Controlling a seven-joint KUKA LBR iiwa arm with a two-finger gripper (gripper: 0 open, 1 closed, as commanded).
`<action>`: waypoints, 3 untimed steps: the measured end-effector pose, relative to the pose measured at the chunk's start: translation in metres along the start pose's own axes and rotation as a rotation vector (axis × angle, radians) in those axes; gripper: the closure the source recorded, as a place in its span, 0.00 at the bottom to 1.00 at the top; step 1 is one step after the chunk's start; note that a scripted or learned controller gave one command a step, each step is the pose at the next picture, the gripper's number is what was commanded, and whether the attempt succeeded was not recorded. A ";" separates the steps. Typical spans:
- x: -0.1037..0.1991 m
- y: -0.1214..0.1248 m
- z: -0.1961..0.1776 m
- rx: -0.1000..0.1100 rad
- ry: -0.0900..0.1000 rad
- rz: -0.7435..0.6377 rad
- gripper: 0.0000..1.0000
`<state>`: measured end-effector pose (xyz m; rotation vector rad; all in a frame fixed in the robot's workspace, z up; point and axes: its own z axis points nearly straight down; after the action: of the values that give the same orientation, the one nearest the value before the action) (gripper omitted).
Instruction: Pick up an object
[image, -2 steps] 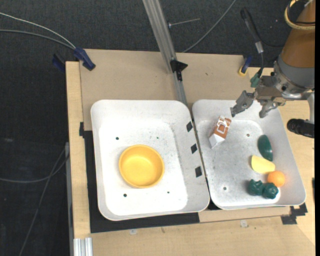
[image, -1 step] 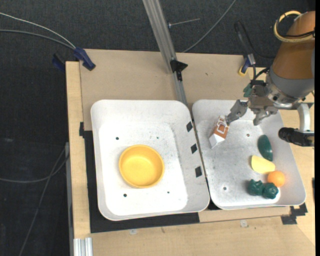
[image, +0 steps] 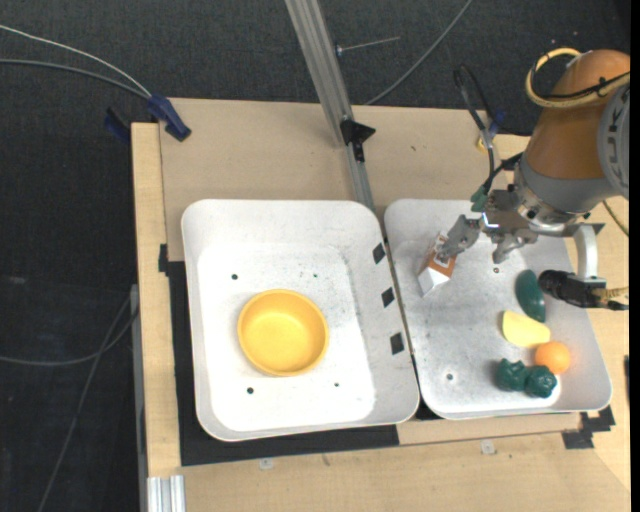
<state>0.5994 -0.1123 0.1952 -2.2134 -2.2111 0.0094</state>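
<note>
My gripper (image: 481, 244) hangs over the upper part of the right bin (image: 455, 390). Its two fingers stand apart, so it is open with nothing between them. A small white and orange carton (image: 437, 269) lies tilted on the bin floor right at the tip of the left finger (image: 459, 237), outside the gap. Whether the finger touches the carton I cannot tell. A dark green oval piece (image: 529, 295), a yellow piece (image: 522, 328), an orange ball (image: 552, 356) and a green lumpy object (image: 525, 378) lie toward the right bin's near right corner.
A yellow bowl (image: 283, 331) sits in the middle of the left bin (image: 215, 400). A metal pole (image: 330, 90) rises from the bench behind the bins. Cables run across the dark floor at the back and left.
</note>
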 end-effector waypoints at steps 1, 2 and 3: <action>0.001 -0.003 0.043 0.002 0.001 0.000 0.00; 0.002 -0.001 0.028 -0.006 0.002 0.000 1.00; 0.004 -0.008 -0.035 -0.020 -0.004 -0.002 1.00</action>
<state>0.5921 -0.1081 0.2307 -2.2235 -2.2256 -0.0083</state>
